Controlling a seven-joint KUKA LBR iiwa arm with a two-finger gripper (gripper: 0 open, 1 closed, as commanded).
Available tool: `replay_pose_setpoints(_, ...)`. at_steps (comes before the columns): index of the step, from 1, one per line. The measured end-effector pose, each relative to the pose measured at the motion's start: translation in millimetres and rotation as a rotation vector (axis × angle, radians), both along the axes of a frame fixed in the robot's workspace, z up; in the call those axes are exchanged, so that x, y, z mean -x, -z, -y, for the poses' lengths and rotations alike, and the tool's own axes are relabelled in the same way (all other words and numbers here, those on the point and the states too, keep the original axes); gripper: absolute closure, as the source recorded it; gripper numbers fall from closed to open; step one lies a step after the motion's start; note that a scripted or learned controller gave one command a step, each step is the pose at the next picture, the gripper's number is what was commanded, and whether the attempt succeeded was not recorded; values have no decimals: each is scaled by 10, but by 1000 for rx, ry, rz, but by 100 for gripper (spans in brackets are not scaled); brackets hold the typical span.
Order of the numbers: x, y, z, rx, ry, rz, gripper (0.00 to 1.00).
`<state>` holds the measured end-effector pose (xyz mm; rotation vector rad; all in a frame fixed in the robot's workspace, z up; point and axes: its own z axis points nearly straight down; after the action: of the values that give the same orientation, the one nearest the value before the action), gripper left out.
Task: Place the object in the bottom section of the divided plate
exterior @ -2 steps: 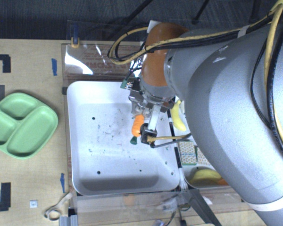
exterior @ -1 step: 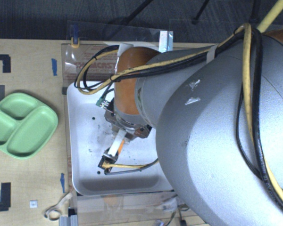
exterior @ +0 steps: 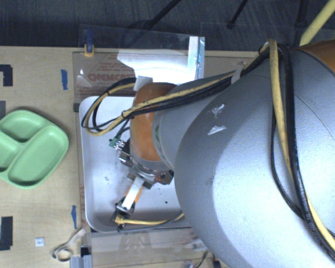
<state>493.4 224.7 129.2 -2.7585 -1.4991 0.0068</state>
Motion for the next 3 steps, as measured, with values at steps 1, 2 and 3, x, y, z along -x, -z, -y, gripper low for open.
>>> replay_pose_setpoints(1,-864,395,707,0,248,3,100)
replay_pose_setpoints(2,-1179,380,403,-1,796,4,100)
replay_pose_setpoints(3,-1178,382,403,0,796,4,0)
